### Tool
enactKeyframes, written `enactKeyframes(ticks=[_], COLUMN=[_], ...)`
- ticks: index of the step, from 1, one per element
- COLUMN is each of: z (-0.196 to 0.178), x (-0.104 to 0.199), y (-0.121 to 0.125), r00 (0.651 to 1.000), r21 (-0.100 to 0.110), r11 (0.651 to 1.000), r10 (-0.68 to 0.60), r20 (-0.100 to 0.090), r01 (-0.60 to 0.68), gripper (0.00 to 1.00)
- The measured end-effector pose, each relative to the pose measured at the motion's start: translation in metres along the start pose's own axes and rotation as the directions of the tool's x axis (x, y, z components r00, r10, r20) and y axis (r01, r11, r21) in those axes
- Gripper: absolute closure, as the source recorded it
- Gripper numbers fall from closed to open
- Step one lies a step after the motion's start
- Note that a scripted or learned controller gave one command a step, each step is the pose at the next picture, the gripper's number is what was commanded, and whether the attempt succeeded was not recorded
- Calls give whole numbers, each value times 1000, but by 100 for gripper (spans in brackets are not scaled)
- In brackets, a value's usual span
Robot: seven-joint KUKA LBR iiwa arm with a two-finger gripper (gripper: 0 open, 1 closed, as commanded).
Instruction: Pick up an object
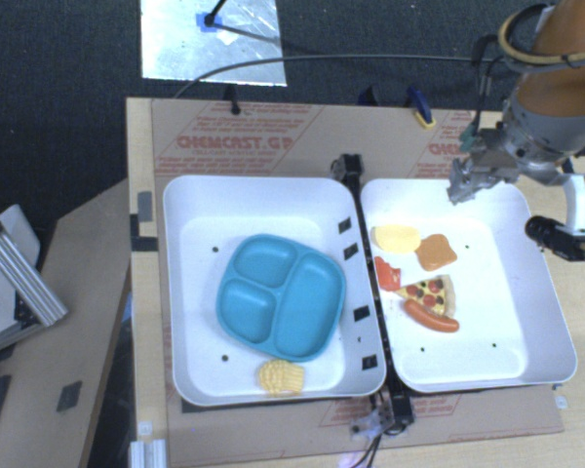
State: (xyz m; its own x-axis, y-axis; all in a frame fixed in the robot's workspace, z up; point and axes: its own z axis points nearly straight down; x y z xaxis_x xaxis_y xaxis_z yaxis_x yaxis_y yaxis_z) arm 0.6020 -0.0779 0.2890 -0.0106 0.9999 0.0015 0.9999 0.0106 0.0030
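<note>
Pincer point(465, 189) hangs over far edge of right bin point(541, 291), nothing btwn its fingers; can't tell if open or closed. Right bin has toy food: yellow piece point(397, 238), brown piece point(436, 253), red piece point(388, 274), pizza slice point(434, 290), hot dog point(431, 316). Left bin point(190, 261) has blue divided plate point(279, 296) w/ corn cob point(281, 377) near its front edge.

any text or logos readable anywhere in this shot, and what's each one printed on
"CHEMCAST GP": red print on the brown protective sheet under the bins, behind the left bin; the last letters are uncertain.
More red print of the same pattern on that sheet behind the right bin, near, and along the front edge near: partly hidden and too blurred to read.
Nothing readable on the blue divided plate or the toy food.
</note>
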Motion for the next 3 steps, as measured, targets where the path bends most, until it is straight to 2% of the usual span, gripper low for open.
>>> enactKeyframes(ticks=[1,2,3], z=[24,26,46], x=[55,105,147], y=[9,9,20], r00=[1000,1000,1000], r21=[2,1,2], r11=[1000,1000,1000], r10=[0,0,1], r20=[0,0,0], r01=[0,0,-1], gripper=[100,100,100])
